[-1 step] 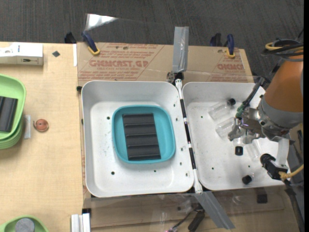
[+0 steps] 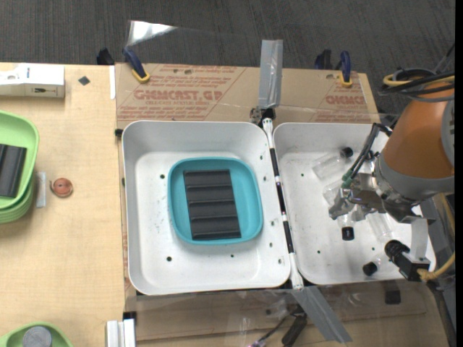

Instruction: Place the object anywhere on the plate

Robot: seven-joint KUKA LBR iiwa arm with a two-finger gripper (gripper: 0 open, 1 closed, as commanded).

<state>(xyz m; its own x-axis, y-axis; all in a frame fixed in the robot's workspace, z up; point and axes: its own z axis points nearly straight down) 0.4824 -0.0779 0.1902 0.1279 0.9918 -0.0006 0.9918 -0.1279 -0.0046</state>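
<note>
Low over right bin (image 2: 318, 270), gripper (image 2: 344, 210); teal plate (image 2: 249, 194) left.

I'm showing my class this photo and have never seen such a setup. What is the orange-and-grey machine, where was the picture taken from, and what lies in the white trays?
One camera fixed above the bench looks down at a slant. The orange-and-grey machine is a robot arm reaching in from the right. Its end effector hangs over the right bin; whether it holds anything cannot be told. The left bin holds a teal plate with a black ridged block on it.
</note>
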